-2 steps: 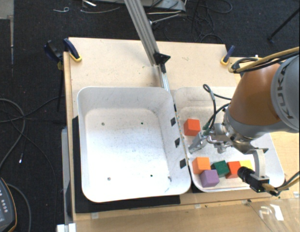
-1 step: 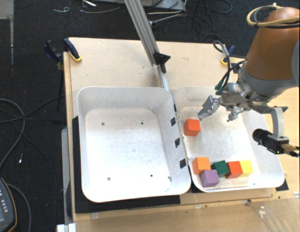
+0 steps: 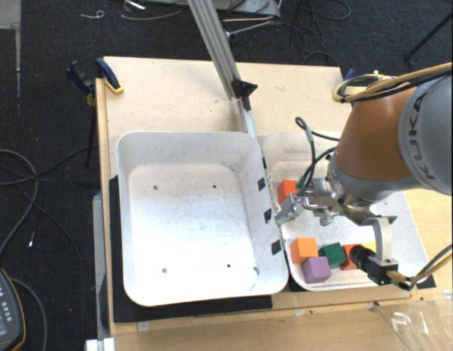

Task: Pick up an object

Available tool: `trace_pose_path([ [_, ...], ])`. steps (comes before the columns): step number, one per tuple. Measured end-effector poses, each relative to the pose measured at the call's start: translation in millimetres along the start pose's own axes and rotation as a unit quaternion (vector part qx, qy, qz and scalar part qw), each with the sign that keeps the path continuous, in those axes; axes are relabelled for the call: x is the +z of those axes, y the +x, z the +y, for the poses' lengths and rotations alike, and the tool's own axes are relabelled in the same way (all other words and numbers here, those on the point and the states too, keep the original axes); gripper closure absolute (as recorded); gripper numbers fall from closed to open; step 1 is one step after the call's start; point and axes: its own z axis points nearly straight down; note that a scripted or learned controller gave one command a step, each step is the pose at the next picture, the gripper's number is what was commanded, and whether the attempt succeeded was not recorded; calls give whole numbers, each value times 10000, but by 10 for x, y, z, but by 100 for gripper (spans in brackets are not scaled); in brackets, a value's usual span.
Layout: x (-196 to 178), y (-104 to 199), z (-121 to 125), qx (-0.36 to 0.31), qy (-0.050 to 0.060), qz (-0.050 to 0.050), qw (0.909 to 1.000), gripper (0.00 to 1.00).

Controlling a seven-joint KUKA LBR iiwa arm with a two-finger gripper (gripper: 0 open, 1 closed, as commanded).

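Observation:
The right bin (image 3: pixel 285 151) holds several small blocks. An orange block (image 3: pixel 286 190) lies near its left wall, partly behind the gripper. At the front sit an orange cube (image 3: pixel 304 248), a purple block (image 3: pixel 316 269), a green block (image 3: pixel 333 254) and a red block (image 3: pixel 351 257). My gripper (image 3: pixel 288 210) hangs low over the bin's left side, just in front of the orange block and behind the orange cube. The arm's wrist hides the middle of the bin.
The left bin (image 3: pixel 131 218) stands beside the right one, their walls touching. A slanted metal pole (image 3: pixel 212 35) rises from behind the bins. A clamp (image 3: pixel 102 75) sits at the bench's far left corner.

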Motion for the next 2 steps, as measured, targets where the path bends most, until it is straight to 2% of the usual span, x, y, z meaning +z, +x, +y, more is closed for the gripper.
trace_pose_path([
  [1,222,28,608,-21,-62,-11,10000,0],
  [2,484,-1048,449,43,-35,-17,10000,0],
])
